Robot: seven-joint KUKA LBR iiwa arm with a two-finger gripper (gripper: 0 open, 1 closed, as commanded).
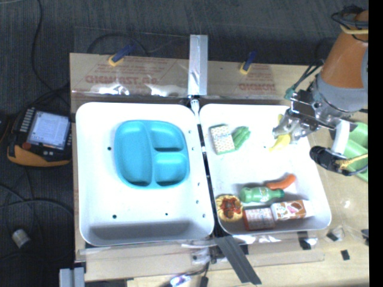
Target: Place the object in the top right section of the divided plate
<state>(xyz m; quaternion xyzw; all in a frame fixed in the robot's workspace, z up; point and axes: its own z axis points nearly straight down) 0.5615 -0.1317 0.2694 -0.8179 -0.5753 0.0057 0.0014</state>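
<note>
The robot arm's pincer (291, 126) hangs over the right bin's (311, 166) upper right corner, fingers closed on a small yellow object (280, 140) lifted just above the bin floor. The blue divided plate (151, 152) sits in the left bin (96, 178). A green bottle (261, 194), carrot (282, 182) and small pizza (230, 206) lie along the right bin's lower edge.

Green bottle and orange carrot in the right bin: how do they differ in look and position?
The green bottle is thicker and green with a pale label; the orange carrot is slimmer and plain orange. The bottle lies nearly level, nearer the bin's front; the carrot tilts, its right end raised, just behind the bottle's cap end. Both lie flat in the right bin, away from the gripper.
</note>
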